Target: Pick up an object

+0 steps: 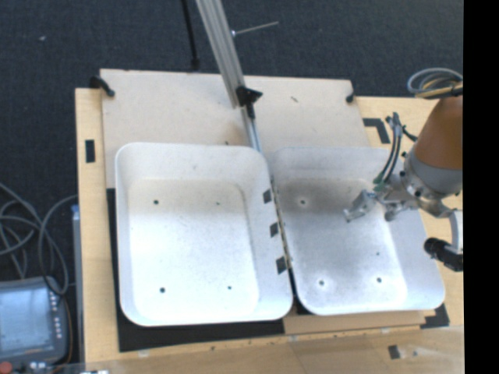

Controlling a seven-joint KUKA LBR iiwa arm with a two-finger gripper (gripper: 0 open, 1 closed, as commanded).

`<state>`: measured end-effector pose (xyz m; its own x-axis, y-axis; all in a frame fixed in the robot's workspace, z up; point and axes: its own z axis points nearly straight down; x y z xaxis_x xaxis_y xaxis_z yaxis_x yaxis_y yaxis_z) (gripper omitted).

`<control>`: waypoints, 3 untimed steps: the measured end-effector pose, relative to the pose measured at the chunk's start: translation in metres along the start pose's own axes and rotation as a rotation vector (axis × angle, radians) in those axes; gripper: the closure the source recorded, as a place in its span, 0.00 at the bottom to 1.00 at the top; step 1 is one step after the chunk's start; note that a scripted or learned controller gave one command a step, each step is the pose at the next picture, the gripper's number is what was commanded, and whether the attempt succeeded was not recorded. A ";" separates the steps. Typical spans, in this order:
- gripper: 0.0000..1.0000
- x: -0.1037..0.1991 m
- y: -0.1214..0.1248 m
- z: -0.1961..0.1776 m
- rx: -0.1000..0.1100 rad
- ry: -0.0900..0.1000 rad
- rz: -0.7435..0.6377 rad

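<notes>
We saw the grey arm [438, 142], orange band uppermost, reach in from the right over the right bin [343, 287]. Its claw [373, 207] hung low above the bin floor; we could not tell how its tips stood, nor pick out any object to lift. The left bin [195, 306] lay alongside on the worktop [171, 104], a metal pole [222, 45] behind.

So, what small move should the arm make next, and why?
Probably raise the gripper a little, to give a clearer look at what lies under it. It sits low over the right bin, and the floor around it looks like plain speckled white with a few small dark dots. I cannot make out an object to grasp there.
</notes>
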<state>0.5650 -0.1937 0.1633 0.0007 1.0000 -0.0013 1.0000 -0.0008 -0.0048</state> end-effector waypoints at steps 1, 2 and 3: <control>0.00 -0.004 0.005 0.044 -0.002 -0.001 0.001; 0.00 -0.006 0.005 0.063 -0.003 -0.002 0.003; 1.00 -0.006 0.006 0.051 -0.008 -0.001 0.006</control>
<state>0.5712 -0.2001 0.1126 0.0065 1.0000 -0.0018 1.0000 -0.0065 0.0036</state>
